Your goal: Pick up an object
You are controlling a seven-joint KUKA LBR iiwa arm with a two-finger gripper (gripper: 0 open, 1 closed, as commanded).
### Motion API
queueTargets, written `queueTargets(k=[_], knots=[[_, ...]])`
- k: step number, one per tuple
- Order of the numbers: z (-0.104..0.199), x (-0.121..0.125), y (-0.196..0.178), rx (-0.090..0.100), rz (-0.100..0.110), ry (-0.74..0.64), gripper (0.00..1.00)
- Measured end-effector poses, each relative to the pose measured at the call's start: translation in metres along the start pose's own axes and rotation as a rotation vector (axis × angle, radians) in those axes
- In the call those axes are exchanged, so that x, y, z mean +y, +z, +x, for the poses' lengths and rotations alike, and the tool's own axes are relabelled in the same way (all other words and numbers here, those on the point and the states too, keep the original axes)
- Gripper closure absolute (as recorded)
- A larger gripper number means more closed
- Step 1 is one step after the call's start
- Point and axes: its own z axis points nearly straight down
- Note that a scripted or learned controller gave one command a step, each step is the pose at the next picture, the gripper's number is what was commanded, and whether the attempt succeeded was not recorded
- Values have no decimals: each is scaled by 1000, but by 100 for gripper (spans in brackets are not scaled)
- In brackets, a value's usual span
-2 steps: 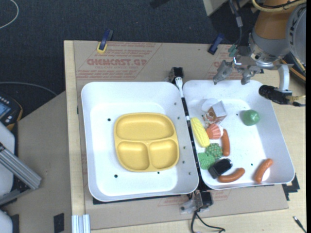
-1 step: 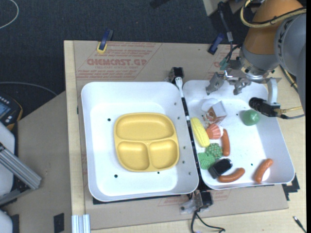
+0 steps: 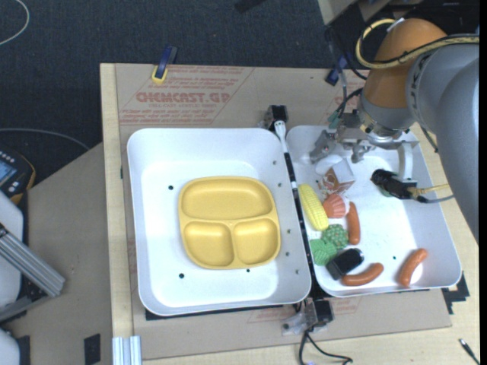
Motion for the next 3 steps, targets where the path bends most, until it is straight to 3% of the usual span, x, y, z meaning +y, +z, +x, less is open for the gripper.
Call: queueTargets(k=[1,2,3], knots=[[1,0,19,-1,-3,0,0],[1,1,6,-1,-9,0,100],[-4,-4,-40,-3,-13,3,100]])
